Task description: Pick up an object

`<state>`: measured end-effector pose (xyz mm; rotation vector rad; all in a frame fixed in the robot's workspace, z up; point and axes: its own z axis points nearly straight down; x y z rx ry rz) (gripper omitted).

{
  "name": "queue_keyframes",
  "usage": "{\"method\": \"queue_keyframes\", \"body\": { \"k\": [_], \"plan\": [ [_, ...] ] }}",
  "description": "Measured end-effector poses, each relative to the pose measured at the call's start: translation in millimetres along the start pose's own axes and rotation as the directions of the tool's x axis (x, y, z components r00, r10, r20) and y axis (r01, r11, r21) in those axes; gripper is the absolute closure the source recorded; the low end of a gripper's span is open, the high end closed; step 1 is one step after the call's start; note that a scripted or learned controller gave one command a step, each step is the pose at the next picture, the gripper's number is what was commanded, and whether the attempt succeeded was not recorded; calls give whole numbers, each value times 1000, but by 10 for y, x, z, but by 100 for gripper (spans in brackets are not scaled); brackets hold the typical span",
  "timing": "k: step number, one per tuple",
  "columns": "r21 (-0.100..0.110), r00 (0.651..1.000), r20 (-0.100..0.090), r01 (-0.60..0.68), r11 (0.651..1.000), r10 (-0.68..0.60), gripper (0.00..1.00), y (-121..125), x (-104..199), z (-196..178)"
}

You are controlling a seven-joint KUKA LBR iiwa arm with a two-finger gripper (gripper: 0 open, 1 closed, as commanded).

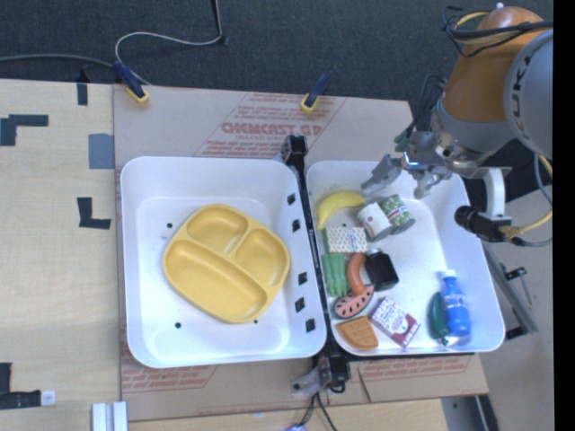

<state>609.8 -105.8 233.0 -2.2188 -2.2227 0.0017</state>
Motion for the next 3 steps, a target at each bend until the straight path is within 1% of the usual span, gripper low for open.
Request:
{"method": "queue_keyframes", "body": {
  "k": [1, 2, 3],
  "plan": [
    [-14, 1000, 4, 0, 1000, 0, 0, 205, -354, 1080],
    [-12, 1000, 4, 0, 1000, 0, 0, 349, -552, 1436],
    [-12, 1000, 4, 0, 1000, 0, 100, 349, -550, 1340]
  ]
}}
